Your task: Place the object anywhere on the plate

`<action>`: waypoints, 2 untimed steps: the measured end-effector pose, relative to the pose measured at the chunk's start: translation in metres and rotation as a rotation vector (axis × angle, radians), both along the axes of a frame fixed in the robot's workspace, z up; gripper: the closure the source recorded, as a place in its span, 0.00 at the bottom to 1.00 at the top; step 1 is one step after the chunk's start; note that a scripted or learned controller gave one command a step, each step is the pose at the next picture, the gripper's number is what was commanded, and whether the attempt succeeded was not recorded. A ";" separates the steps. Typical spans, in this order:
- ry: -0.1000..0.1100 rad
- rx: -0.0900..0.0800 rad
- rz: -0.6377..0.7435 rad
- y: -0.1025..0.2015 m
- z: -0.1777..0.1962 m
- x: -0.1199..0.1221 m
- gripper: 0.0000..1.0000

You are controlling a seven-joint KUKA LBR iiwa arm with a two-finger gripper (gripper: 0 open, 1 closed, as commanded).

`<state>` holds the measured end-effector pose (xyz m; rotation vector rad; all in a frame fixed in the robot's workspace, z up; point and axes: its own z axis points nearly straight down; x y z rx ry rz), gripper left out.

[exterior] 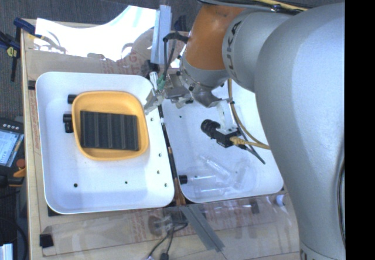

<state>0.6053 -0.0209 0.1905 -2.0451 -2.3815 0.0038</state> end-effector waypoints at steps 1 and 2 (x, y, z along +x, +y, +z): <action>0.000 0.000 0.000 0.000 0.000 0.000 0.00; -0.001 0.000 -0.060 0.042 0.050 -0.018 0.00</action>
